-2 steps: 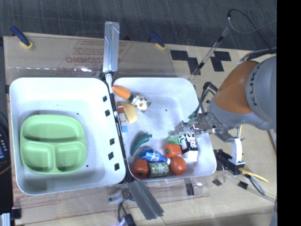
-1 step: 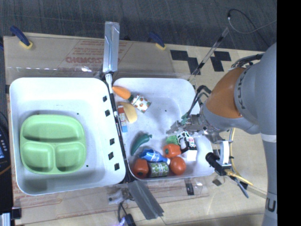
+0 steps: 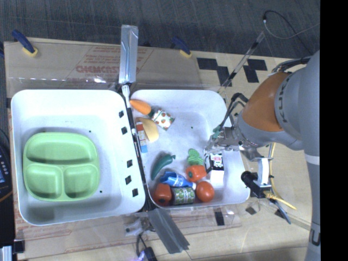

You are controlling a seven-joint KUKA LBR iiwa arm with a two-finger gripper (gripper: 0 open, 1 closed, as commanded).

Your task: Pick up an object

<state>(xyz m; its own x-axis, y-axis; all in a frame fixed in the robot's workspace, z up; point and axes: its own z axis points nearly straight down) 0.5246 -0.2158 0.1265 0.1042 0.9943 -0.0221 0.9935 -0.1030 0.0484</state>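
The right bin [image 3: 185, 99] holds several small items. An orange carrot [image 3: 140, 106], a patterned little box [image 3: 162, 118] and a yellow piece [image 3: 150, 130] lie near its left wall. Toward the front are a dark green vegetable [image 3: 162, 163], a blue packet [image 3: 175, 178], a green can [image 3: 184, 196], a red apple [image 3: 162, 193] and two tomatoes [image 3: 205, 191]. A small white carton with black print [image 3: 217, 166] stands at the front right. My gripper [image 3: 216, 145] hangs low at the bin's right side, just behind that carton and close above it.
The left bin [image 3: 22, 107] holds a green divided tray [image 3: 61, 165]. A metal divider bar [image 3: 128, 53] runs between the bins. The grey arm with its orange band [image 3: 261, 107] overhangs the right bin's right rim. Cables trail at the back right.
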